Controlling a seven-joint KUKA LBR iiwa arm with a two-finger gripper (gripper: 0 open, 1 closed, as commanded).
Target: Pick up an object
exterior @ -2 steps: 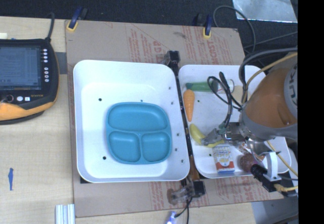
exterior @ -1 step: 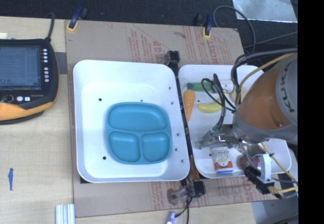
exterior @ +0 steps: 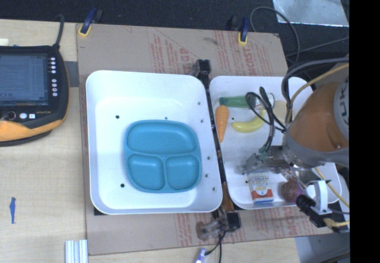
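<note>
On the worktop, the left bin holds a blue tray. The right bin holds a carrot, banana, green item and small carton. The jaws hang above the carton; their state cannot be told.

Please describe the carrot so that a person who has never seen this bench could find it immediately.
Look at the right white bin, the one the arm reaches into. Along its left wall, next to the divider between the two bins, lies the carrot, lengthwise and pointing toward the near edge. It is the only orange, tapered item; the banana beside it is yellow and curved.
</note>
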